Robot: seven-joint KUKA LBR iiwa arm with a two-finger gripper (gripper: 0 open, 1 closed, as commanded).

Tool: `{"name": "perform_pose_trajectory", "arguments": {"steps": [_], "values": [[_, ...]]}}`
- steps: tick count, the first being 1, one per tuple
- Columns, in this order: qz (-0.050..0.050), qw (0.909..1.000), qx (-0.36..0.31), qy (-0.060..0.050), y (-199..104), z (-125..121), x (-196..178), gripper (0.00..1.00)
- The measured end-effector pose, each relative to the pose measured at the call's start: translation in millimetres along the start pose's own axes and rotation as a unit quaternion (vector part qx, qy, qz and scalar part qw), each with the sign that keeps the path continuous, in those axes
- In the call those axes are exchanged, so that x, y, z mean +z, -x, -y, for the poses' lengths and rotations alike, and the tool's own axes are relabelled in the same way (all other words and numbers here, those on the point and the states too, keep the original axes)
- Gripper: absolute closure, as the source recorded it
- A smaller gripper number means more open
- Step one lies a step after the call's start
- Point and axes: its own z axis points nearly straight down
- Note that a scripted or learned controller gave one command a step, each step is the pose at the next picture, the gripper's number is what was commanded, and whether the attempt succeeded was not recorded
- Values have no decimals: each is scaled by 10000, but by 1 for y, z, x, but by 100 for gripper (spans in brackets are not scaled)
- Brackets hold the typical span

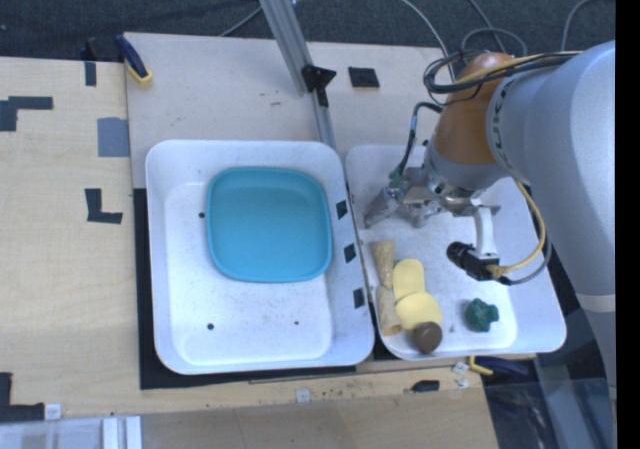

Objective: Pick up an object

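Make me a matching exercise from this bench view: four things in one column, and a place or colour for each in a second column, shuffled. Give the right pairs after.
Things:
1. blue plate
2. green object
3. brown object
4. gripper

Places:
A. near the front rim of the right bin, just below the yellow pieces
B. above the right bin's upper left part, over the bin floor
C. lying in the left bin
D. front right part of the right bin, apart from the other items

Pairs: 1-C, 2-D, 3-A, 4-B
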Motion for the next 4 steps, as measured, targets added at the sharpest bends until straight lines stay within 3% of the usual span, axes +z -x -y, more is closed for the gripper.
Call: {"name": "perform_pose_trajectory", "arguments": {"steps": [1, 3, 4], "values": [[3, 10000, -3, 29, 0, -2, -13, 100], [5, 10000, 3, 54, 4, 2, -114, 100], [3, 10000, 3, 40, 4, 2, -142, 100]]}}
